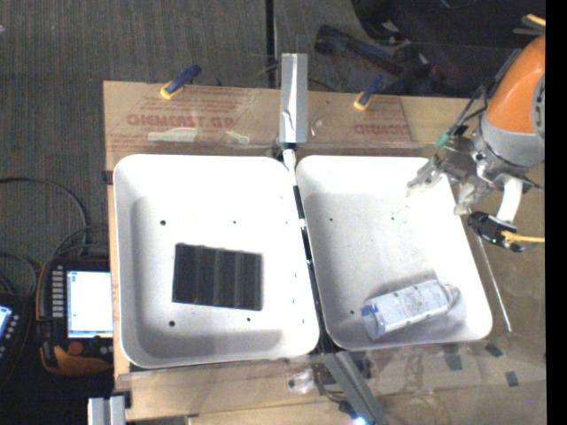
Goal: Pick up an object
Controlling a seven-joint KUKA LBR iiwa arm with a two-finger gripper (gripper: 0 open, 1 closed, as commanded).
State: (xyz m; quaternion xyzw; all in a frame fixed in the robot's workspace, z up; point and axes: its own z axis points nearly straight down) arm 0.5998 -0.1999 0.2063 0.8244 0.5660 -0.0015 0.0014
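**Gripper over right bin's far edge, bottle not yet approached**

While nothing is in hand, 2 candidate objects lie in the bins. Left bin (pixel 133 193): a flat black ribbed panel (pixel 218 276) lying flush on the floor, near the middle. Low profile, probably hard for fingers to get under.

Right bin (pixel 354 184): a small plastic bottle (pixel 412 306) on its side in the near corner, close to the front wall. Clear body, white and blue label, blue cap end pointing left, long axis running roughly left to right with a slight tilt.

Further right, the gripper (pixel 443 180) hangs over the far right rim of that bin, well apart from the bottle. Nothing is visible between the fingers; how wide they stand cannot be told from this angle.

Judgement: the bottle is the better target. Travel toward the near corner, turn the wrist so the fingers straddle the bottle's short width, descend over mid-body, and mind the front wall. Round and light, so it may roll.
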